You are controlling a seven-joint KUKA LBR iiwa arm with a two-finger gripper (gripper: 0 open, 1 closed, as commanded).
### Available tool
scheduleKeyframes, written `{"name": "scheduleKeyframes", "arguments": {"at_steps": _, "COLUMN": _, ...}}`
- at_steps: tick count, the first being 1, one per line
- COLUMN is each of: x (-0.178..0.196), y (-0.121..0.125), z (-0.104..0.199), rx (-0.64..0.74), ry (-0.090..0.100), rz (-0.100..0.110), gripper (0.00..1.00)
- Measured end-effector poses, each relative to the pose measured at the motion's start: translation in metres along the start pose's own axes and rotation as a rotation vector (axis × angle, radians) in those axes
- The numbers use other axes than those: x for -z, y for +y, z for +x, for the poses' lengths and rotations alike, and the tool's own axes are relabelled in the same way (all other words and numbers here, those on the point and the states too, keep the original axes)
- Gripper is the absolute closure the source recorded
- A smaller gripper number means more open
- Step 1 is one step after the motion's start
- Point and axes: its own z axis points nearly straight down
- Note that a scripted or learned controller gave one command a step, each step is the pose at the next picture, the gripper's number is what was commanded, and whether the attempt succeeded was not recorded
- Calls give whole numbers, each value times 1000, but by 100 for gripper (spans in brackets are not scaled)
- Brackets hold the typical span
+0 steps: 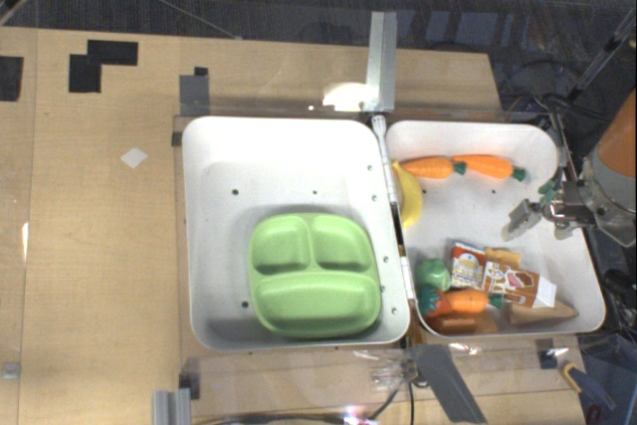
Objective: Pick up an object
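Observation:
My gripper (537,224) hangs over the right side of the right bin (478,132), open, with nothing between its fingers. Two orange carrots (465,167) lie end to end near that bin's far wall, left of and beyond the gripper. A printed snack carton (490,275) lies in front of the gripper and to its left. Next to it are a green toy (432,274) and an orange-and-brown toy (460,306). A yellow banana (409,195) rests against the bin's left wall.
The left bin (214,164) holds a green divided plate (314,274). A metal post (382,65) stands behind the wall shared by the bins. White floor shows in the middle of the right bin (463,214).

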Motion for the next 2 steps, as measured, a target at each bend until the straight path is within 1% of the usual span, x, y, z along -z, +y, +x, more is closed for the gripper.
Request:
{"name": "scheduleKeyframes", "arguments": {"at_steps": 1, "x": -100, "y": 39, "z": 20, "rx": 110, "ry": 0, "rz": -3, "gripper": 0}}
{"name": "scheduleKeyframes", "arguments": {"at_steps": 2, "x": -107, "y": 134, "z": -37, "rx": 202, "ry": -4, "rz": -8, "gripper": 0}}
